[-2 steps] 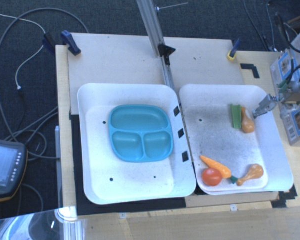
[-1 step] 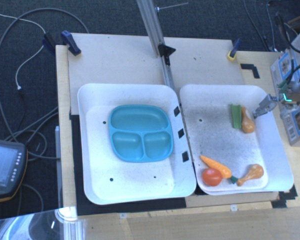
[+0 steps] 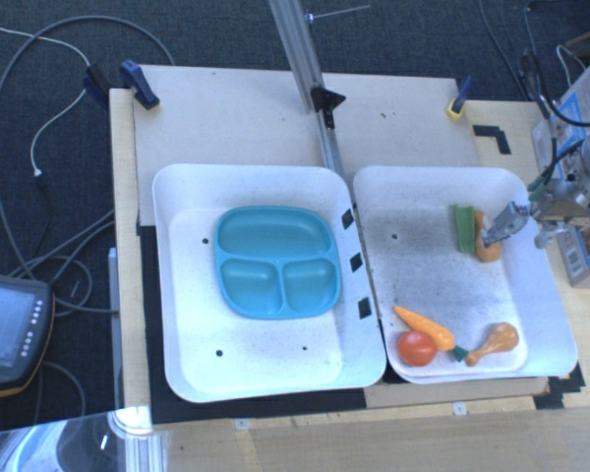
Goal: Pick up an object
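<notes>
We begin at the left of the frame. The left bin (image 3: 177, 293) sits on the counter (image 3: 226, 106) and carries a blue divided plate (image 3: 275, 262) lying flat near its middle. It is broad and shallow, and we judge it a poor candidate for a two-finger grasp.

Moving right, the right bin (image 3: 541, 303) holds the likelier targets. Along its lower edge lie an orange carrot (image 3: 425, 323), a red tomato (image 3: 417, 348) touching the carrot's underside, and a tan drumstick-shaped piece (image 3: 494, 340) just beside them. In the upper right of this bin a green block (image 3: 464, 229) stands against an orange-brown piece (image 3: 488, 252).

At the right edge of the frame the pincer (image 3: 503, 224) reaches in, its grey tip sitting over the orange-brown piece and just beside the green block. We cannot tell how far its fingers are parted, nor whether anything is between them; the view is too small and slanted here.

Risks noted, as judgement:
- The green block and the orange-brown piece are in contact. A descent between them could push one aside or trap both.
- These two things lie close to the bin's right wall; a finger could strike the wall or rim and spoil the closure.
- The lower cluster is crowded. A grasp on the round tomato may roll it against the carrot.
- The drumstick-shaped piece lies near the bin's lower corner, leaving little room for the fingers.
</notes>
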